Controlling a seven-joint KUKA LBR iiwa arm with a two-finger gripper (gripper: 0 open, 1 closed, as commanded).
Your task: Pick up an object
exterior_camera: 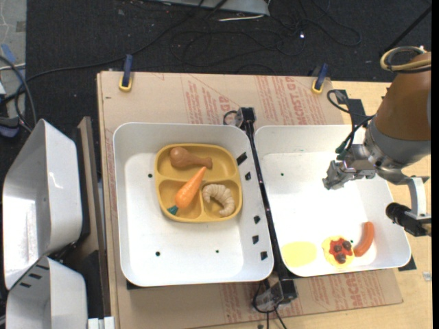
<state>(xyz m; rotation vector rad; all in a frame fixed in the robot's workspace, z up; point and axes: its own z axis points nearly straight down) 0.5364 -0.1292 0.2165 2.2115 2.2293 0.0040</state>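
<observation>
Left bin: yellow divided plate carrying a drumstick, a carrot and a pale shrimp. Right bin: yellow flat disc, red-and-yellow piece and sausage grouped along the near edge. Gripper sits above bare floor, well apart from them; finger state cannot be told.

A robotics lab: clamped cardboard bench, white bins, loose cables on dark floor.
</observation>
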